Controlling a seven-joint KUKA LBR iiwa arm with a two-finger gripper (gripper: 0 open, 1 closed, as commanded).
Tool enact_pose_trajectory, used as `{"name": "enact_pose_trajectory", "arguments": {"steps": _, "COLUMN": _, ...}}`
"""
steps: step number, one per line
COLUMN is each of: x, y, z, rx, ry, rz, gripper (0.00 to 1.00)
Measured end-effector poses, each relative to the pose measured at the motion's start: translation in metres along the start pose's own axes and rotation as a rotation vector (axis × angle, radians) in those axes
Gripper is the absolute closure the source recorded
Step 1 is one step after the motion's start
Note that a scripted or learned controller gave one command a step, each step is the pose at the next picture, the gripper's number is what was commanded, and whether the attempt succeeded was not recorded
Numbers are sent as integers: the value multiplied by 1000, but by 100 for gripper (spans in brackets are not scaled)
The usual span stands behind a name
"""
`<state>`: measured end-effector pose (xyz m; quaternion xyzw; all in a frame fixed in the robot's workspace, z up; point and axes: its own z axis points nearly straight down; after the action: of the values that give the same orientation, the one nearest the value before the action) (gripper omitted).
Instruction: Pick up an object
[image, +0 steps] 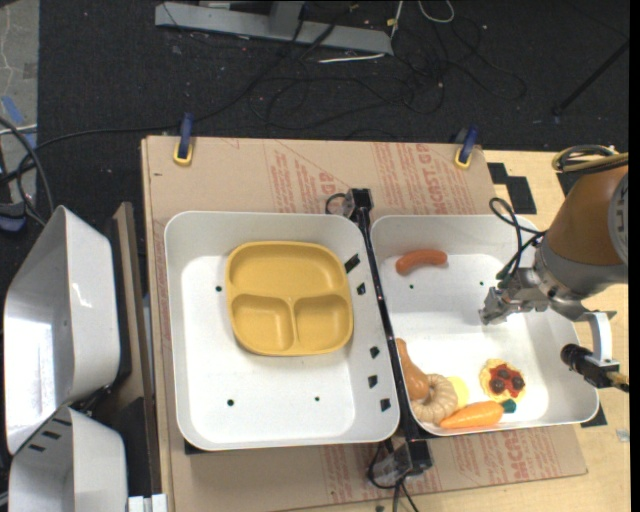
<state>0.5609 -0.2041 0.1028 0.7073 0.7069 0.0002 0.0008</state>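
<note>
The right bin (440, 330) holds toy food. An orange sausage (421, 261) lies near its far side. A small pizza piece (502, 379) sits at the near right. An orange carrot (471, 414) lies along the near wall. Beside it are a tan shrimp-like piece (434, 394) and a brown drumstick shape (408, 366). My gripper (493, 311) hangs low over the bin's right middle, above bare floor, right of the sausage and above the pizza piece. Nothing shows between its fingers.
The left bin (200, 390) carries a yellow divided plate (290, 297). The grey arm with its orange band (590, 230) comes in over the right bin's right wall. Blue-and-yellow clamps (183, 150) hold the cardboard at the back. White containers (55, 300) stand at the far left.
</note>
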Motion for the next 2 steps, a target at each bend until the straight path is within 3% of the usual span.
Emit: {"name": "enact_pose_trajectory", "arguments": {"steps": 2, "x": 3, "y": 7, "z": -88, "rx": -5, "ry": -2, "rz": -4, "gripper": 100}}
